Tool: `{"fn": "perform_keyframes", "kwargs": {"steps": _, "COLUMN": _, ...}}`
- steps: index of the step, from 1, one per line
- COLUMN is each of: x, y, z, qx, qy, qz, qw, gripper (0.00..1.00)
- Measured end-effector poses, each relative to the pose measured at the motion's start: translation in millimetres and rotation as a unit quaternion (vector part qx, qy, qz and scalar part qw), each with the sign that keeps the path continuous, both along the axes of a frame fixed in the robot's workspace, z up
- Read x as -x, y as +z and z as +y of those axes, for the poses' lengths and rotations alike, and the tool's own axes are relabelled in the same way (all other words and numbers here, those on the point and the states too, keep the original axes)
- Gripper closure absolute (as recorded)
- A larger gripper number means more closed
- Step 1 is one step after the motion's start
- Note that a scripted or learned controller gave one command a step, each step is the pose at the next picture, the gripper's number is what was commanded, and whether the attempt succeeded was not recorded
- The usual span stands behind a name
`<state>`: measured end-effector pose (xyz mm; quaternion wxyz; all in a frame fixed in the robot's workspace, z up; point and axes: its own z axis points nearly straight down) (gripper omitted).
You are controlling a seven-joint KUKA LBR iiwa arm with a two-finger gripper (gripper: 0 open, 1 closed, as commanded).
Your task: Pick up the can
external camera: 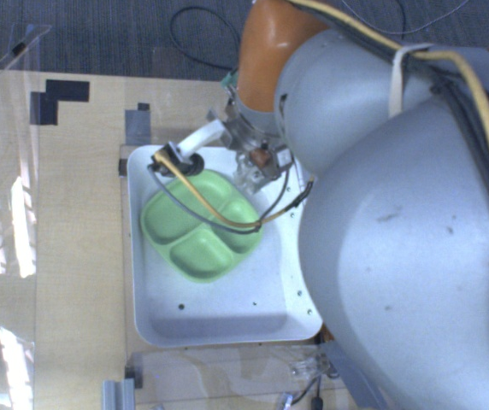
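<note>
My gripper hangs low over the back right part of the white bin, just past the far edge of a green divided plate. The arm's orange band and bulky grey body cover the whole right side of the view and hide whatever lies beneath them. A white fitting with a black end sticks out to the gripper's left, and yellow and black cables loop from it across the plate.
The green plate lies in the bin's back half, with bare white floor in front of it. Left of the bin is the wooden bench with a clear plastic panel and black markers.
</note>
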<state>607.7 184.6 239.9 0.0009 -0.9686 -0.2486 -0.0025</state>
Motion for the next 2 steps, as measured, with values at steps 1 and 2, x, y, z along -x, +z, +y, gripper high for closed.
{"fn": "perform_keyframes", "kwargs": {"steps": 1, "x": 53.5, "y": 102.3, "z": -84.6, "qx": 0.0019, "qy": 0.119, "qz": -0.001, "qw": 0.9929, "gripper": 1.0}}
{"fn": "perform_keyframes", "kwargs": {"steps": 2, "x": -4.7, "y": 29.4, "z": -135.7, "qx": 0.0017, "qy": 0.021, "qz": 0.001, "qw": 0.9998, "gripper": 1.0}}
